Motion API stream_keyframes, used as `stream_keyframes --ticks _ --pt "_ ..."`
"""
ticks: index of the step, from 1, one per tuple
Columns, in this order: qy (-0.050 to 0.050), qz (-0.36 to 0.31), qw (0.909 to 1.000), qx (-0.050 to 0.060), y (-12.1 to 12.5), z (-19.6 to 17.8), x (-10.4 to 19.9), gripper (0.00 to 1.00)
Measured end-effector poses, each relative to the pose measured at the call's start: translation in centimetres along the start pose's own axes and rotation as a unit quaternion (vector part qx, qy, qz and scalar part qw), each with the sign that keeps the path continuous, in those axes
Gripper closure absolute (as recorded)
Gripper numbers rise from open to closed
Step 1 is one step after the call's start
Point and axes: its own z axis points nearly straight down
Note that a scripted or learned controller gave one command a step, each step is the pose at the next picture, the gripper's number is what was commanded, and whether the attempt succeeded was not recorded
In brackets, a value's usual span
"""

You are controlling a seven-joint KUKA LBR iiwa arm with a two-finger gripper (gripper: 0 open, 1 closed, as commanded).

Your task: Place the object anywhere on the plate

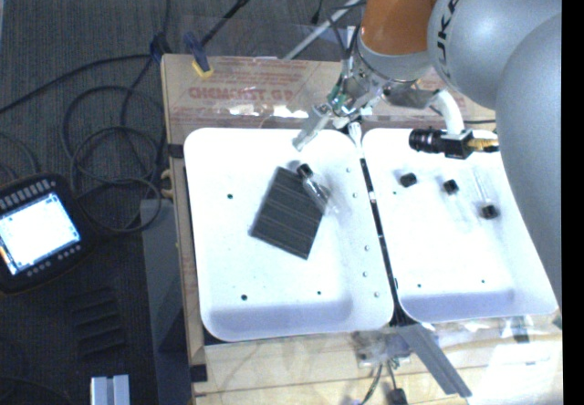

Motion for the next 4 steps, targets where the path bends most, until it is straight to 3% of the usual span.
stream_keyframes --ticks 2,3,4 --pt "0.0 0.0 1.0 0.0 0.0 0.0 0.0 0.0" --pt "0.0 0.016 0.9999 0.001 -2.7 4.4 -4.1 0.0" --pt "-0.001 0.012 0.9999 0.0 -0.5 -1.7 -0.9 0.0"
